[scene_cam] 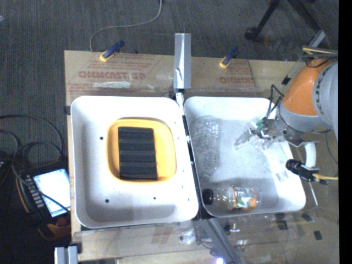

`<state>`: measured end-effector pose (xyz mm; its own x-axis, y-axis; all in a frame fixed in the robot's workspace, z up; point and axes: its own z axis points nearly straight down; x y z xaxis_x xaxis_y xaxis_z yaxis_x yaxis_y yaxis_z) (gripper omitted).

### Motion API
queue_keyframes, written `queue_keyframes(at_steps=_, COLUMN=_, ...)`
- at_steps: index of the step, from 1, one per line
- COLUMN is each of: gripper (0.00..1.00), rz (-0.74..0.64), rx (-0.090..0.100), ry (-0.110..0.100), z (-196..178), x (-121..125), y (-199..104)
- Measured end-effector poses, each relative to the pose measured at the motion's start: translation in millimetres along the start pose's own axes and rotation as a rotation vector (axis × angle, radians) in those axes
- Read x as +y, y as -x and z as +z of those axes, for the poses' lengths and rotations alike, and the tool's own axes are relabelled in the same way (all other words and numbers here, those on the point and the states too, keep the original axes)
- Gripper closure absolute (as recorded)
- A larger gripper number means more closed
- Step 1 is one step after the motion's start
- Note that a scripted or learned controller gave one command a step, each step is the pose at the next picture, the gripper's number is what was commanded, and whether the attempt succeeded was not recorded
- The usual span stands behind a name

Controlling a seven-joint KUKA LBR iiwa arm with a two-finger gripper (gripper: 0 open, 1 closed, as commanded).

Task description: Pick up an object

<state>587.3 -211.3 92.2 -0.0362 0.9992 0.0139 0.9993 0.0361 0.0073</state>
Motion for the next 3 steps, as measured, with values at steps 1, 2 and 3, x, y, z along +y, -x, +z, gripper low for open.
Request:
queue_keyframes(at_steps=1, gripper=0.00, rz=-0.006, rx=-0.016, ry=-0.008, z=-122, x=-41, y=7)
queue_keyframes(at_steps=2, gripper=0.00, rz=-0.037, rx=-0.015, ry=-0.011, z=-105, x=-102, y=7)
queue_keyframes(at_steps=3, gripper=0.00, rz=0.028, rx=-0.019, ry=0.003, z=-1, x=-98, y=-52)
